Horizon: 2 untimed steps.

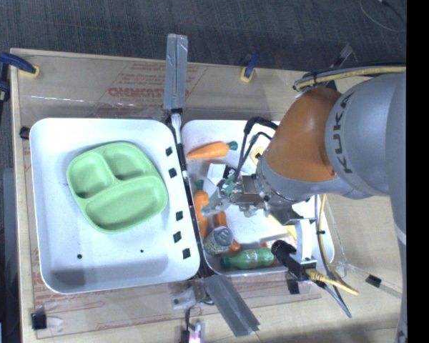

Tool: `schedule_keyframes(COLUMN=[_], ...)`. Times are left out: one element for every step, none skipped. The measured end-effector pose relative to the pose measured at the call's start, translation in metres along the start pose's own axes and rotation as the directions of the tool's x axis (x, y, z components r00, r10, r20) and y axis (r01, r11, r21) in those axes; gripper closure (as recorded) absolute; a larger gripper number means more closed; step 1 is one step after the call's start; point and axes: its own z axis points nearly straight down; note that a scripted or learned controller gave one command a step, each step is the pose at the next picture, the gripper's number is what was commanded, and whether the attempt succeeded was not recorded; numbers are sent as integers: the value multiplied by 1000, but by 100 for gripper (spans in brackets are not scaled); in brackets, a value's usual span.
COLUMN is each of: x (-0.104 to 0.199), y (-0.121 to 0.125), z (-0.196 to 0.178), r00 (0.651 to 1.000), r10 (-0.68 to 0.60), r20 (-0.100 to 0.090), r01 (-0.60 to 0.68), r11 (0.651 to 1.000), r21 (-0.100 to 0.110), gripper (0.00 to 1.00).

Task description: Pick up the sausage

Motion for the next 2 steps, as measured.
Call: schedule_keyframes(x=[-29, -39], y=[2, 9], z=[91, 112], r00=[995, 998], r10=[102, 61], r20=[1, 2], r01=[-102, -61], r11=[995, 998], r21=[-2, -2], gripper=[0, 0])
